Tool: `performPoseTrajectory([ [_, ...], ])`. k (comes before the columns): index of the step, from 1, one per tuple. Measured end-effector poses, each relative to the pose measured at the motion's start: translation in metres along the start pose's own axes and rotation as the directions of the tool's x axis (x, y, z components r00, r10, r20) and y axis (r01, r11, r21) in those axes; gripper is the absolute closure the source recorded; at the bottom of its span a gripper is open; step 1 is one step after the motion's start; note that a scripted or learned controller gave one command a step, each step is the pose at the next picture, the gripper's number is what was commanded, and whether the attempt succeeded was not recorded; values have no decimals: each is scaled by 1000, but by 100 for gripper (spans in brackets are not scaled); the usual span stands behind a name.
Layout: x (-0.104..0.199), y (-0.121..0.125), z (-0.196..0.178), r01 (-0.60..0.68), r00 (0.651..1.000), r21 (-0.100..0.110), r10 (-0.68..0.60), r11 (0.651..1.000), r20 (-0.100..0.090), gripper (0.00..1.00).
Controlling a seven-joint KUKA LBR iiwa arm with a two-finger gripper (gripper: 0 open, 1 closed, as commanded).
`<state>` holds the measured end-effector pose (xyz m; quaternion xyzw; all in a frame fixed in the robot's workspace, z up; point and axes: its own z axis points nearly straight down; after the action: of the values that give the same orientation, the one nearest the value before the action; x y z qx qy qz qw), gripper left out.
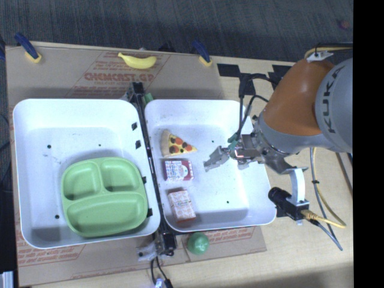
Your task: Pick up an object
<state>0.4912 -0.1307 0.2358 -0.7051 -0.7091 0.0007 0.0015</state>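
1. Where things stand: nothing has been picked up yet, as far as I can see. The gripper (215,159) is over the right bin (240,116), hanging above a bare patch of the floor, and there's no object between its fingers.

2. Claw state: looks released to me, with the two fingers spread a bit and nothing in them. Fair warning, the fingers are small and kind of grey-on-white from this angle, so I wouldn't swear to how wide the gap is.

3. The candidates, all in the right bin along its left side:
   - pizza slice (176,143), nearest the back, lying flat
   - red-and-white packet (177,170), in the middle of the row
   - red packet (181,205), nearest the front wall

4. The gripper sits to the right of that row, closest to the pizza slice and the red-and-white packet, but apart from both. Not touching anything.

5. The left bin (36,116) holds a green divided tray (105,195), and that's it.

6. Outside the bins: a banana (137,59) on the cardboard behind them, and a green ball (197,242) on the bench in front of the right bin.

7. What's left: basically the whole job. It needs to shift over toward one of the three items, drop down around it, close, and lift. My guess is that the flat packets would be awkward for two fingers, since they hug the floor.
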Motion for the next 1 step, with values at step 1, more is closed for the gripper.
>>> performPoseTrajectory([
  [1, 0, 0, 0, 0, 1000, 0, 0, 1000, 0, 0],
])
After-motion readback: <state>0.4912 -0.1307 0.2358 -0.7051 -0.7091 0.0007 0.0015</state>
